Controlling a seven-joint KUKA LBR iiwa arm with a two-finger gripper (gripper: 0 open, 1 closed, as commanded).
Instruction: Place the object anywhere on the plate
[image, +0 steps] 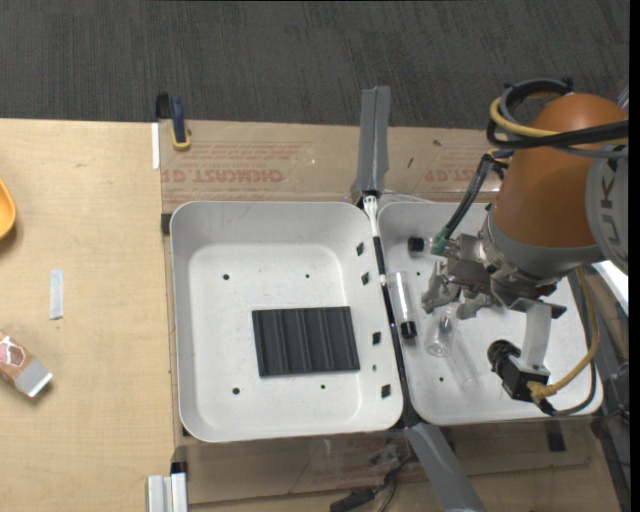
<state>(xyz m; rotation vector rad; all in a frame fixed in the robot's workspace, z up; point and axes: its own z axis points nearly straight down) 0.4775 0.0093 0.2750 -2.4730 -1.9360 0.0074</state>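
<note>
The gripper hangs low in the right bin, just above a clear glass-like object, likely positioned to pick it. Whether its jaws are parted, I cannot tell. The dark ribbed plate lies in the left bin, beyond the divider.

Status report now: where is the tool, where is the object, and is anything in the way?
Tool low over right bin, beside clear object. Dark ribbed plate in left bin. Marker lies between.
</note>
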